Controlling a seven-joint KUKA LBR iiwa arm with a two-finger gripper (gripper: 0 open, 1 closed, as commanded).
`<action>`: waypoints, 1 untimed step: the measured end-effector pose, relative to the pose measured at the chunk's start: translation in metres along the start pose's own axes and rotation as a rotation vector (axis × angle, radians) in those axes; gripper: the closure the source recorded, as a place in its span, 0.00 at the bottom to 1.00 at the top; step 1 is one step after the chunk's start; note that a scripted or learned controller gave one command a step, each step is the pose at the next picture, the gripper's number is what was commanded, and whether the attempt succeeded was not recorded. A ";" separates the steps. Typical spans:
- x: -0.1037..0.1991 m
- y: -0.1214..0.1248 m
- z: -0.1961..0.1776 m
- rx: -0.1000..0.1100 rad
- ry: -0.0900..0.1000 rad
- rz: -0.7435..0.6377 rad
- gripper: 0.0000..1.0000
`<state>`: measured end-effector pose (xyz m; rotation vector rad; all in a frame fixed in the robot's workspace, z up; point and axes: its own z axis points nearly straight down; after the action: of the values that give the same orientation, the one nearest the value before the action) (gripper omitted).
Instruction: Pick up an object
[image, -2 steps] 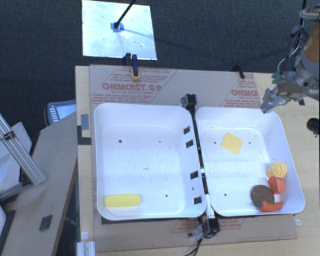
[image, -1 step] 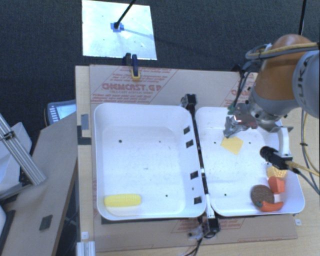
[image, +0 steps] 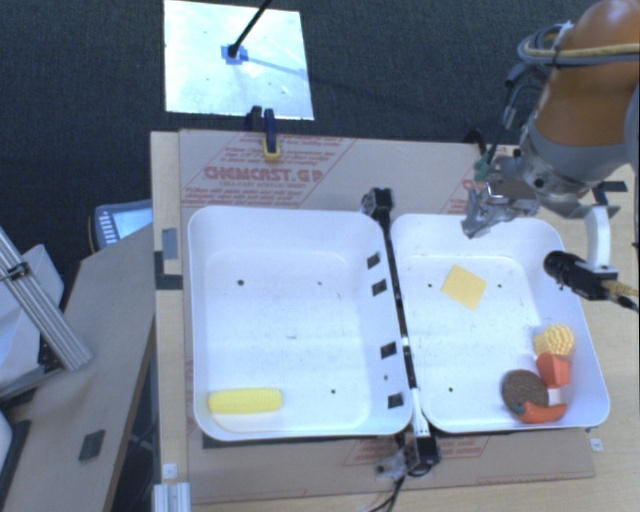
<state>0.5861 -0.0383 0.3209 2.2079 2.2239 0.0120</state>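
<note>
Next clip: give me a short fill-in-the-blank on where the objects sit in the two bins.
1. The yellow corn cob lies in the ____ bin.
2. The flat yellow square lies in the ____ bin.
3. The brown disc sits near that bin's ____ corner.
4. The gripper hovers by the right bin's ____ rim.

Missing words: left; right; front right; far

The grey arm with its orange band reaches in from the far right, wrist bent downward. Its gripper (image: 478, 222) hangs low, holding nothing, fingers seemingly close together, though blurred.
</note>
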 end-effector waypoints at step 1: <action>0.035 -0.052 -0.098 -0.001 0.002 -0.002 1.00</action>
<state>0.5324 -0.0041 0.4182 2.2062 2.2265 0.0153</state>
